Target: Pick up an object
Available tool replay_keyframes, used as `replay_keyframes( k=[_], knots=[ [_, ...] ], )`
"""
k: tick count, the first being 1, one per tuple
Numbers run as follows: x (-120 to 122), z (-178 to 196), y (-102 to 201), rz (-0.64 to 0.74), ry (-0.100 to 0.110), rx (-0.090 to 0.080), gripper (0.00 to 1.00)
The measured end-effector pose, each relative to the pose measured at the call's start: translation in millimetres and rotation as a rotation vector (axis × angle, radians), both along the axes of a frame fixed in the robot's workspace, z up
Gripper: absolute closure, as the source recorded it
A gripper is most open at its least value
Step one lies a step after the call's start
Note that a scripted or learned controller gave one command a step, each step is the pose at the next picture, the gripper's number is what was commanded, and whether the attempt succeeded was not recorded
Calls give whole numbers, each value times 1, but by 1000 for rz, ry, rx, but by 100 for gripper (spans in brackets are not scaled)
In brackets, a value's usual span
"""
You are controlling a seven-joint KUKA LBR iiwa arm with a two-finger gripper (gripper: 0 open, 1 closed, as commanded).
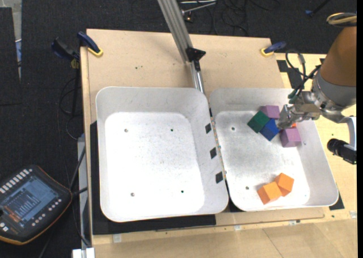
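Claw (288, 119) hangs low over the right bin (317, 194), right in the middle of a small cluster: the blue cube (270, 130) touches it on the side toward the left bin (113, 138), with the green cube (259, 121) just beyond. One purple cube (291, 136) sits just on its near side, another (270, 111) behind it. Whether it is spread or pinching I cannot tell. Two orange cubes (275, 188) lie well apart, toward the bin's front rim.

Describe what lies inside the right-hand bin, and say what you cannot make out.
The right bin holds two orange blocks near its front, plus green, blue and two purple blocks clustered farther back. The claw overlaps that cluster, covering part of it.
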State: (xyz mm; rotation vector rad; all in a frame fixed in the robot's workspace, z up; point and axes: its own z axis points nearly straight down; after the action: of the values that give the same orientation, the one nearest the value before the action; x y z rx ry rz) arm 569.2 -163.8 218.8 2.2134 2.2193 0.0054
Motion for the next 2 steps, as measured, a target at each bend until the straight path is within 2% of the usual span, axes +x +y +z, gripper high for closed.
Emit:
replay_keyframes(
  k=[1, 2],
  knots=[
    [1, 24, 0, 0, 3, 1, 100],
    [3, 13, 51, 5, 8, 4, 100]
  ],
)
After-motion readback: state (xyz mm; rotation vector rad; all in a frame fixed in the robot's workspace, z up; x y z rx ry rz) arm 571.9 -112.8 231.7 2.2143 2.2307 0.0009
